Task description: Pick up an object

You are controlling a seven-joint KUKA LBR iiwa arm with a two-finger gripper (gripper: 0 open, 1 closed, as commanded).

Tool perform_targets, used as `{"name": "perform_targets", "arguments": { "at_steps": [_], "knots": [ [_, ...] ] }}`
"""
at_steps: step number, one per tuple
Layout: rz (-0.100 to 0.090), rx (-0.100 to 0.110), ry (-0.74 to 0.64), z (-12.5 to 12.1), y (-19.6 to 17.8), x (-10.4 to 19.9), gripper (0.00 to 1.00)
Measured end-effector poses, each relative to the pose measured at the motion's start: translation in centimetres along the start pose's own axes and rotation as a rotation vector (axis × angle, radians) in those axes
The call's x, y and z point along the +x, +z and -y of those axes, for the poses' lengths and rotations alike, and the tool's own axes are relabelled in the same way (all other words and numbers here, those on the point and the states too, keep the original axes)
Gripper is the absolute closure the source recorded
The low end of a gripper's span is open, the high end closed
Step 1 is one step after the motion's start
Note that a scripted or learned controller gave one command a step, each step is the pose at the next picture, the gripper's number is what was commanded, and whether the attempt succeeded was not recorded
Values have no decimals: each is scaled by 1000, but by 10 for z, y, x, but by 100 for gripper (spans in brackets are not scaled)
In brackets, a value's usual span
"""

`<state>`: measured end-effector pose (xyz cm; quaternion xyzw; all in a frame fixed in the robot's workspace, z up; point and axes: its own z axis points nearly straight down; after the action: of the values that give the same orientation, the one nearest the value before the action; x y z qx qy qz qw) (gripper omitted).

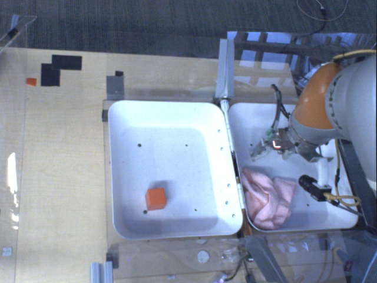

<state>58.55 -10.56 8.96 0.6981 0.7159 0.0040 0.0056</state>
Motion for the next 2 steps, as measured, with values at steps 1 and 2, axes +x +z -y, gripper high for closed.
{"name": "perform_targets", "arguments": {
  "at_steps": [1, 2],
  "knots": [
    [4, 0, -80, 86, -1, -77, 0],
    [-1, -1, -222, 4, 0, -12, 0]
  ]
}}
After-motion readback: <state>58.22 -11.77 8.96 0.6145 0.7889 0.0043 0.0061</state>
